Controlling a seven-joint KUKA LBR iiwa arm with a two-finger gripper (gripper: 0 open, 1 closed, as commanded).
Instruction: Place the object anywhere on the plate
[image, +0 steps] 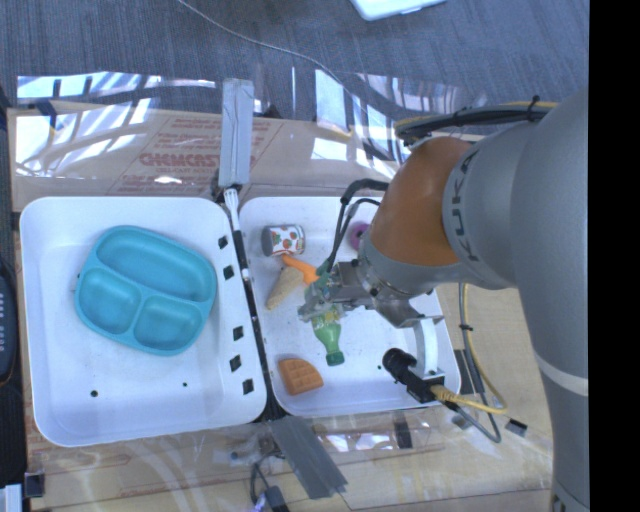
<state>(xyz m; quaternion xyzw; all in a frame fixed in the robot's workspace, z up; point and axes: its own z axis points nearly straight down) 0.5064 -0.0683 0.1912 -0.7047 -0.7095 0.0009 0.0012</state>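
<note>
The grey arm (520, 200), with its orange band (425, 205), is reaching in from the right and hanging over the right bin (300, 400), with the tool (325, 295) sitting low at the middle of that bin, right above the green bottle (330, 338). The tool's tip is overlapping the top end of the bottle – looks like contact there, but whether the bottle is actually clamped between the tips is not clear, too small and cluttered to tell, so the tool's opening cannot be told either. The bottle is lying on the bin floor, running roughly up-down in the view, its narrow green end pointing toward the near wall. Just left of the tool, an ice cream cone (283, 288) is lying tilted, and an orange carrot-like piece (298, 266) is lying just above it, touching or nearly touching the tool's left side. A small can with a red-and-white label (284, 240) is lying on its side near the far left corner of the right bin. A brownish-orange bread-like piece (300, 376) is sitting near the near wall, just left of the bottle's lower end, apart from it. A pinkish round thing (358, 234) is partly hidden behind the arm's cabling. The plate (147, 290) – a blue divided tray with three compartments – is resting in the left bin (60, 400), well apart from the tool and the bottle.
</note>
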